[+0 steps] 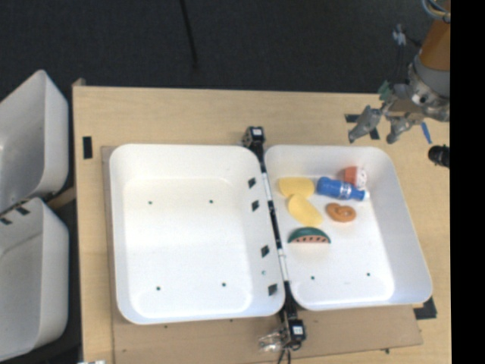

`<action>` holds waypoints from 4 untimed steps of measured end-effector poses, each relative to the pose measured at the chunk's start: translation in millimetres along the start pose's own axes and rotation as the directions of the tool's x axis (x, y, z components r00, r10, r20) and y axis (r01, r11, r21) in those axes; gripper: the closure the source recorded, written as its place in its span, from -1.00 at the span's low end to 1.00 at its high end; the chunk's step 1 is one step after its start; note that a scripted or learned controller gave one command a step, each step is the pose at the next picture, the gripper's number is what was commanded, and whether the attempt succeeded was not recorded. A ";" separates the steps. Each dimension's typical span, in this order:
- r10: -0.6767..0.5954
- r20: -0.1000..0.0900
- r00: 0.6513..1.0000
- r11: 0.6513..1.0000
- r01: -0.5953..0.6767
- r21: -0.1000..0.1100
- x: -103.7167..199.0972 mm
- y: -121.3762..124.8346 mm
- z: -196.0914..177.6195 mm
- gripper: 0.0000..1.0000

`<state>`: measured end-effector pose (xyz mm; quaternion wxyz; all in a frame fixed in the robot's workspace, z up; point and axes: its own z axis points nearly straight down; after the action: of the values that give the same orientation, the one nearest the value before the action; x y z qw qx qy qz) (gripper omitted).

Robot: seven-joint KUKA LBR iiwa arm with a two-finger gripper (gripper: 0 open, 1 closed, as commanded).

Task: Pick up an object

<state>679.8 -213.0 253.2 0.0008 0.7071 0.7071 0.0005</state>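
Gripper (383,126), fingers spread w/ nothing between, hovers beyond right bin (405,226)'s far rim; 5 toys packed tight, so blue bottle (340,189) grab may snag neighbours.

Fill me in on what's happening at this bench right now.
A grey robot arm with an orange band reaches in from the right, its claw hanging above the bench just beyond the far edge of the right bin, fingers spread and holding nothing. The pick has not started. In that bin lie two yellow pieces, a blue bottle, a red and white item, an orange disc and a watermelon slice. The left bin sits beside it.
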 end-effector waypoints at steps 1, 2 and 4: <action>0.002 -0.001 1.000 1.000 -0.002 0.012 -15.6 -14.0 143.4 -1.00; -0.003 0.005 1.000 1.000 0.003 -0.002 -16.3 -9.5 122.0 1.00; -0.005 0.001 1.000 1.000 0.005 0.020 95.3 7.8 144.0 1.00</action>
<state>687.9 -117.8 109.2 -0.0058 0.7051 0.7090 -0.0068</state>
